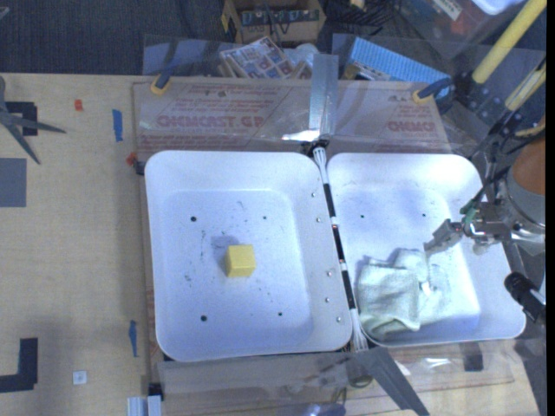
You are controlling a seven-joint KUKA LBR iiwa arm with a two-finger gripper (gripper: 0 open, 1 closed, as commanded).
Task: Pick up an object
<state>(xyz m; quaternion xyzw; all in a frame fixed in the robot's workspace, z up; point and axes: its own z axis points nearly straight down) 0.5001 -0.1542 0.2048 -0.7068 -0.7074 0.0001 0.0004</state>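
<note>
Tool (444, 235) hangs above the right bin (390, 176) beside a crumpled cloth (395, 291), grip state unclear; soft folds could slip free.

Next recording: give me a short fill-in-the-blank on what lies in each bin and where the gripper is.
1. The yellow block lies in the ____ bin.
2. The crumpled cloth lies in the ____ bin.
3. The gripper is over the bin that holds the ____.
4. The colour of the two bins is ____.

Missing words: left; right; cloth; white
</note>
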